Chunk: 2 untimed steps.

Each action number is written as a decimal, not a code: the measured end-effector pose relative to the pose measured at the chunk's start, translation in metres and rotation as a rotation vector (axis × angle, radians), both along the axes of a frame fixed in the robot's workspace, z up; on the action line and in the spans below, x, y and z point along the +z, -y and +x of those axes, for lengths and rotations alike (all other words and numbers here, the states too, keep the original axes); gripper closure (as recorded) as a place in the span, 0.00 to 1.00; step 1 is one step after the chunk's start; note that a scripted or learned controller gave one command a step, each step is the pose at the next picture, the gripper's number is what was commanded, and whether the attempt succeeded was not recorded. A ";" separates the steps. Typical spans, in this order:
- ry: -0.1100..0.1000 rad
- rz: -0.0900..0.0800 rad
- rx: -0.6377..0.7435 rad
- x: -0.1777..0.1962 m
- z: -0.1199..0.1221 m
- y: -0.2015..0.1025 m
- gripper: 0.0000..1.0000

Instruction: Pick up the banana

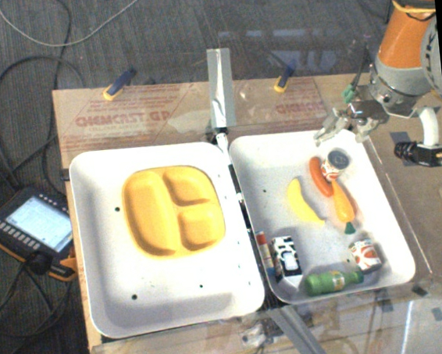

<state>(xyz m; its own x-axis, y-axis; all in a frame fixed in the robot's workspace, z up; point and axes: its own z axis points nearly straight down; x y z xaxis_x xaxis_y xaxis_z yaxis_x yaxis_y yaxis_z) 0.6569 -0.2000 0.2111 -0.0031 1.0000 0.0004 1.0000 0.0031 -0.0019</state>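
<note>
White and shallow, the left bin [108,294] carries a yellow divided tray [173,209] near its middle. The right bin [392,233] holds the smaller things: the banana [303,201] lies near that bin's centre, apart from an orange carrot [343,203] and a red sausage [321,176] toward the right wall. A green bottle [332,281] lies along the near edge beside a small can [365,254] and a toy car [287,256]. The gripper [343,124] hangs over the bin's far right corner, fingers spread, pinching nothing.
</note>
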 end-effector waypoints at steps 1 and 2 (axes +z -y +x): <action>0.001 -0.002 0.081 -0.095 -0.003 -0.033 0.00; 0.011 -0.006 0.013 -0.122 -0.033 -0.079 0.00</action>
